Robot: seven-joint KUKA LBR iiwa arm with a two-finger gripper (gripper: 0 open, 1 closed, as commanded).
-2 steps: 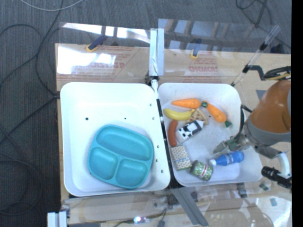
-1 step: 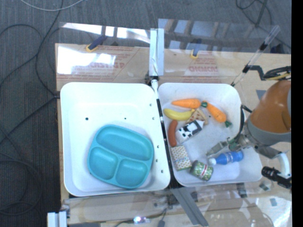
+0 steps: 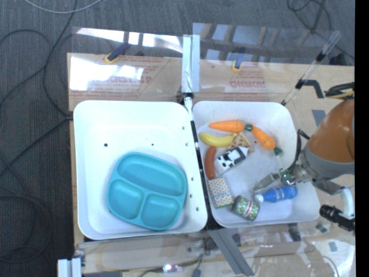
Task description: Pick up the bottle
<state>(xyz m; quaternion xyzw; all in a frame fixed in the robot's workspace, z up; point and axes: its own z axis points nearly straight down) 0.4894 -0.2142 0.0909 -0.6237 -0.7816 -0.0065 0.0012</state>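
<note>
The bottle [image 3: 279, 194] is small and blue with a white cap, and it lies on its side near the front right of the right bin [image 3: 300, 211]. My gripper [image 3: 268, 183] reaches in from the right and sits low in the bin, just behind and above the bottle, touching or nearly touching its upper side. The grey arm with its orange band [image 3: 335, 133] hangs over the bin's right rim. From this angle I cannot make out whether the bottle is between the gripper's tips.
The right bin also holds two carrots [image 3: 228, 126], a banana [image 3: 217, 138], a sausage [image 3: 210, 161], a black-and-white cow toy [image 3: 232, 157], a checked block [image 3: 220, 191] and a green can [image 3: 246, 208]. A blue divided plate [image 3: 147, 190] lies in the left bin [image 3: 92, 137].
</note>
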